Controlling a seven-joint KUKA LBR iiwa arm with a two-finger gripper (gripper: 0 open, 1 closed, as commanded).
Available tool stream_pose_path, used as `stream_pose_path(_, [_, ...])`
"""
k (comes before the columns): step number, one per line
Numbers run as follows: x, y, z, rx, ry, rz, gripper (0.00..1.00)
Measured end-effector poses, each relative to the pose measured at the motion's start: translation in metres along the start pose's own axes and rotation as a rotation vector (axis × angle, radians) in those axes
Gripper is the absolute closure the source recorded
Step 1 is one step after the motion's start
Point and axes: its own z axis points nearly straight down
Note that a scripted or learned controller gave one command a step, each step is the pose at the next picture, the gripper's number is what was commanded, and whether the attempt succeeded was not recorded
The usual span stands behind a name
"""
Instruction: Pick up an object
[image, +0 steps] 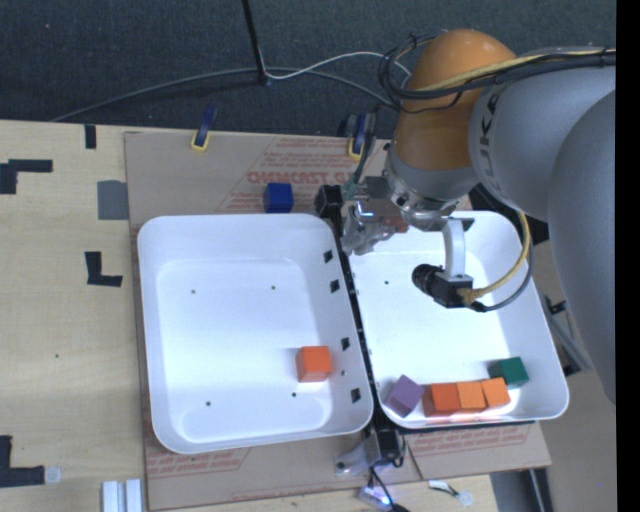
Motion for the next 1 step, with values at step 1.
stream_pose_path(1, [0.0561,-0.0030,-0.0019,-0.001,0.000,0.001,1.00])
